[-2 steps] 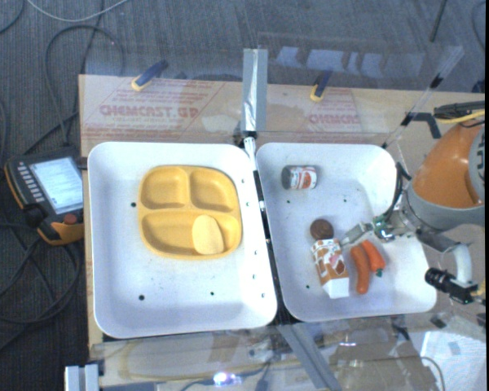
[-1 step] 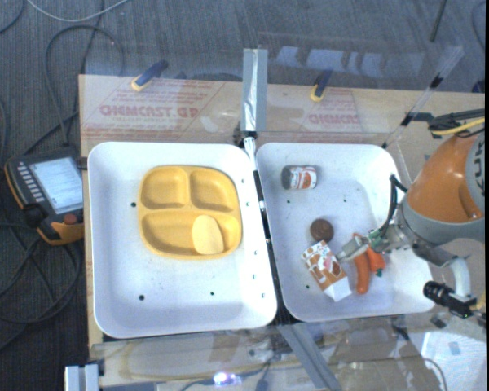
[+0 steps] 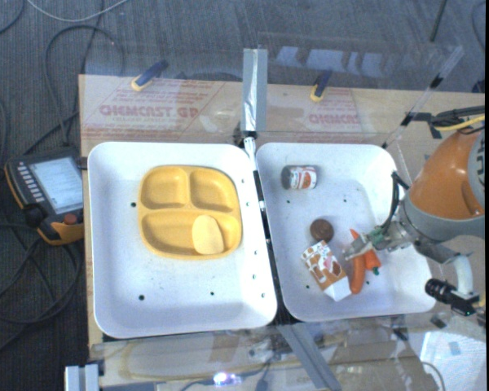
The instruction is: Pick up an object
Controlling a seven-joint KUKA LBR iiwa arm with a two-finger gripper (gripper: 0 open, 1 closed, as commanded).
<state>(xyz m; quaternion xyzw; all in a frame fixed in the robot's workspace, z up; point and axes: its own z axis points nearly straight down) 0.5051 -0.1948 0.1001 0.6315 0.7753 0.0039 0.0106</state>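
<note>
I am watching the right bin (image 3: 342, 157), where the candidate objects sit in a loose cluster. A small can (image 3: 300, 177) lies on its side near the bin's 11 o'clock corner, well apart from the rest. A brown ball (image 3: 322, 230) sits near the middle, and just at its 6 o'clock is a small carton (image 3: 324, 269) with a patterned face. An orange carrot-like piece (image 3: 358, 272) lies touching the carton at its 3 o'clock.

The gripper (image 3: 381, 239) reaches in from 3 o'clock and sits low over the carrot's upper end, beside the carton. Whether its pincer is spread or pressed together I cannot tell; the wrist and cabling blur that detail, and I see nothing clearly pinched.

My worry is the crowding. In my judgement, closing here could catch the carrot at its tip alone, so it pivots and slips out on the lift. The carton touching it could be nudged or dragged along, spoiling the pinch. The ball nearby would likely roll if bumped.

The left bin (image 3: 114, 300) holds a yellow divided tray (image 3: 167, 190) with a pale oval piece (image 3: 208, 235) in its 5 o'clock compartment.
</note>
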